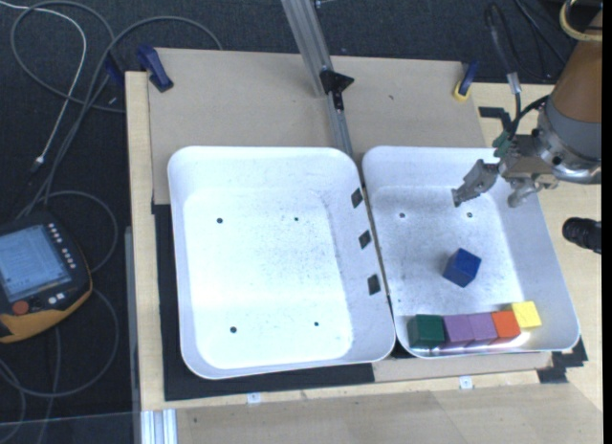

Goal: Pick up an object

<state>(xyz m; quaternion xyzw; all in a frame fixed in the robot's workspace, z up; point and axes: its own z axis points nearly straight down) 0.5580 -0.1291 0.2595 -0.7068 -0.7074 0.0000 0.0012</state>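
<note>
My gripper [497, 188] hangs over right bin [535, 251], upper area, fingers spread, nothing between them. Blue cube [462, 267] sits mid-bin, below gripper, well apart. Green, purple, orange, yellow blocks line the near wall.

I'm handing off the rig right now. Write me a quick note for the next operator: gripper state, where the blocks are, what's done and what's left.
Gripper: open, holding nothing, poised over the upper part of the right bin.
Blue block: loose, alone mid-bin, below and left of the gripper.
Along the right bin's near edge, a row: green block, purple block, orange block, yellow block.
Done: no pick yet; nothing lifted.
Left: descend, close on one block and lift. The blue one looks easiest, since it stands apart from the others.
</note>
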